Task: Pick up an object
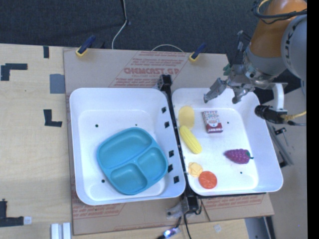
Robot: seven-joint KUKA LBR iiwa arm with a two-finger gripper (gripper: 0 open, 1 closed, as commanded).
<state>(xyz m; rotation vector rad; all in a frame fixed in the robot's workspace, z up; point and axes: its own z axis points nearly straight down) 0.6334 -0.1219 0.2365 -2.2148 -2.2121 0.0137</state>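
My gripper [225,95] hangs over the back edge of the right bin [266,148], open, with nothing between its spread fingers. Just below it in the bin lies a small red and white carton [212,121]. Near the bin's left wall sit a yellow lemon-like fruit [186,116] and a corn cob [191,139]. A purple bunch of grapes [237,156] rests toward the right. At the front lie a small orange-yellow piece [195,169] and an orange-red round fruit [208,179].
The left bin [84,113] holds a blue divided plate [131,160]. A black divider with clips [169,128] runs between the bins. Cardboard [149,68] lies under both bins, with clamps at its back corners.
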